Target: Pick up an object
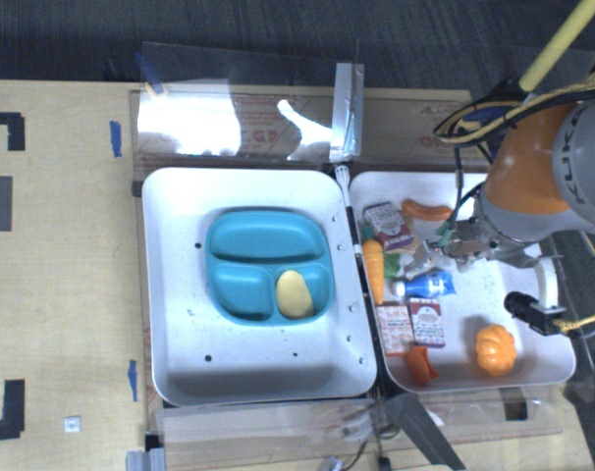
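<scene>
Grey arm's end effector (443, 246) above right bin (553, 361).

Arm (553, 175) cut off by the right edge. Gripper (453, 246) down among the small things in the right bin (558, 361) — fingers too blurry to tell apart. Packets (412, 324) too small to read. Green thing (418, 261) partly hidden under the gripper — can't tell what it is.
</scene>
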Robot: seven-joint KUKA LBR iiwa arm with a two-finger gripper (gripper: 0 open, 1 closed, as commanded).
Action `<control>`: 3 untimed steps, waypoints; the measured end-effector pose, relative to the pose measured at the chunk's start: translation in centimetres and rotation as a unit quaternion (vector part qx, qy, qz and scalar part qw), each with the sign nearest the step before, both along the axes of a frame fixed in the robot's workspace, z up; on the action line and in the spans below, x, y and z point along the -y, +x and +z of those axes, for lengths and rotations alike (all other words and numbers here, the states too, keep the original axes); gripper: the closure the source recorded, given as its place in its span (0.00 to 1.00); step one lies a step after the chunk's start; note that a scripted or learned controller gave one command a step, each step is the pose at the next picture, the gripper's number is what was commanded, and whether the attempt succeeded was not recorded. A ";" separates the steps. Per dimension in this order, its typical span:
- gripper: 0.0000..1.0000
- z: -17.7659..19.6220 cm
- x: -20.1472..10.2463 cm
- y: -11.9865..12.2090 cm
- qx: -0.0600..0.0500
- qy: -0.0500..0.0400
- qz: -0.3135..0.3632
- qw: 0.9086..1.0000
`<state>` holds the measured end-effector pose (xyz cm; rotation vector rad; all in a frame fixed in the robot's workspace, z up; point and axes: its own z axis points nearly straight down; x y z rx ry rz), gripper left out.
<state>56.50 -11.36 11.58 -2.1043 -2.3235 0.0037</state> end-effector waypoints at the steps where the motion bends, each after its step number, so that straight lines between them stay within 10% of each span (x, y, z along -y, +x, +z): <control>1: 0.00 -2.8 0.3 0.0 0.006 -0.001 0.028 1.000; 2: 1.00 -1.7 0.4 0.2 0.008 -0.002 0.028 1.000; 3: 1.00 7.2 -8.7 5.0 0.006 0.000 -0.036 0.999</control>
